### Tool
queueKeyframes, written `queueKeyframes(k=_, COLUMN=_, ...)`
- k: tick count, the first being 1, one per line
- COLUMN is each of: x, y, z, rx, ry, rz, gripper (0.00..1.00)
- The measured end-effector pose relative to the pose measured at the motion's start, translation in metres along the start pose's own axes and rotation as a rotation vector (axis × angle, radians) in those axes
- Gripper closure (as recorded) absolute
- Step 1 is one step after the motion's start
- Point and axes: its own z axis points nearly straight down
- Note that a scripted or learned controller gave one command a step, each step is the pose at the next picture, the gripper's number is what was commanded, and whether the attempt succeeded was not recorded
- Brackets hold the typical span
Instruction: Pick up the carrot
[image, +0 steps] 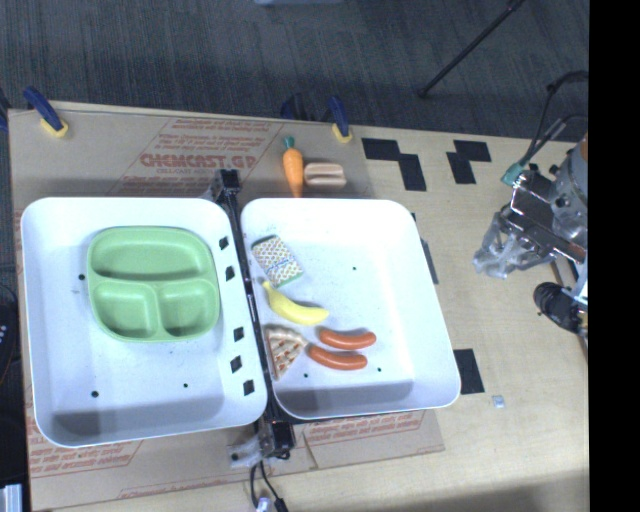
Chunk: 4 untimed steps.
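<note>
behind the right bin, carrot (292, 170) lies well apart from gripper (500, 250).

Robotics lab test cell. Worktop (500, 440) covered in taped cardboard sheets (200, 155), held by blue clamps (45, 112). Two white bins (60, 400) side by side; toy food (340, 350) and green divided tray (155, 282) as props. Black tape marks (395, 155), loose cables (260, 485), dark carpet (200, 50) beyond.
</note>
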Motion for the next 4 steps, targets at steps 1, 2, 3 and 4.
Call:
queueKeyframes(k=1, x=0.019, y=-0.02, z=0.074, rx=0.003, ry=-0.002, rz=-0.226, gripper=1.0)
queueKeyframes(k=2, x=-0.008, y=-0.001, z=0.039, rx=0.0, ry=-0.001, rz=-0.276, gripper=1.0)
queueKeyframes(k=3, x=-0.007, y=-0.002, z=0.301, rx=-0.001, ry=-0.001, rz=-0.228, gripper=1.0)
queueKeyframes(k=4, x=0.002, y=-0.007, z=0.095, rx=-0.002, ry=-0.002, rz=-0.529, gripper=1.0)
